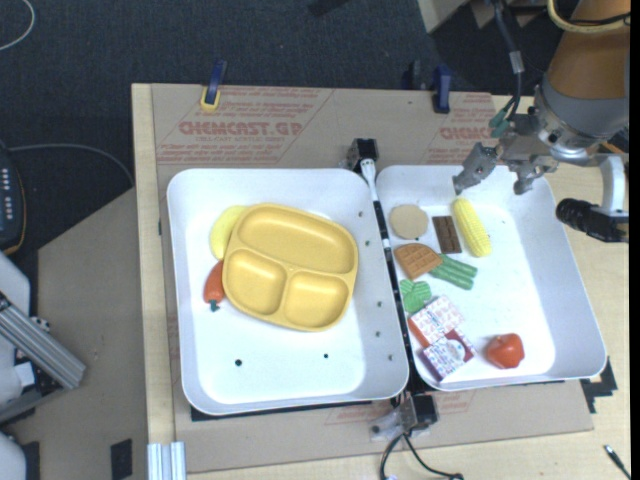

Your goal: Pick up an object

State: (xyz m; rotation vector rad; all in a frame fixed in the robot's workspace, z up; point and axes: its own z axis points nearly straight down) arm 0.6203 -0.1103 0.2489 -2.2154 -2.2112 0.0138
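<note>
My desk (300, 118) is a brown board with red lettering. Two white bins sit on it, the left bin (190, 298) touching the right bin (575, 288); two clamps (212, 88) grip its far edge.

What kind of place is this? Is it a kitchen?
Probably not a kitchen, more likely a robot lab. A robot arm's gripper hangs over two white bins clamped to a board, the food in them, like the corn cob and tomato, looks like toys, and cables run around.
</note>
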